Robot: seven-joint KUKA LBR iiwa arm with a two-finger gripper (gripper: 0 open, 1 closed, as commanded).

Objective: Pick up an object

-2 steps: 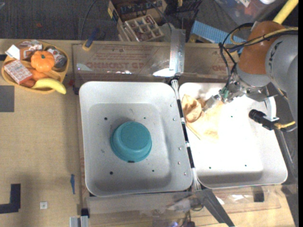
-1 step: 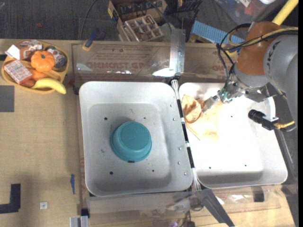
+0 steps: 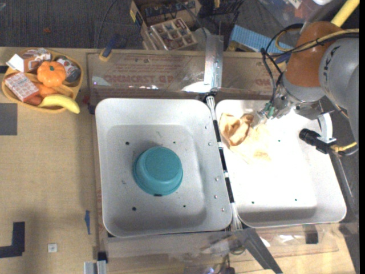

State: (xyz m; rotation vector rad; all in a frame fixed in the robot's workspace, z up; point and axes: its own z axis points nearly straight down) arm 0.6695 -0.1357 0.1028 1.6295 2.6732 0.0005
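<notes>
Tan crumpled object just left of the jaws; jaws' opening impossible to tell.

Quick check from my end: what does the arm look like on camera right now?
The arm is grey and rounded, with an orange band above the wrist. Black cables loop beside it. The tool is small and metallic with a greenish part.

A bowl lies in the left bin; a pastry in the right bin.
</notes>
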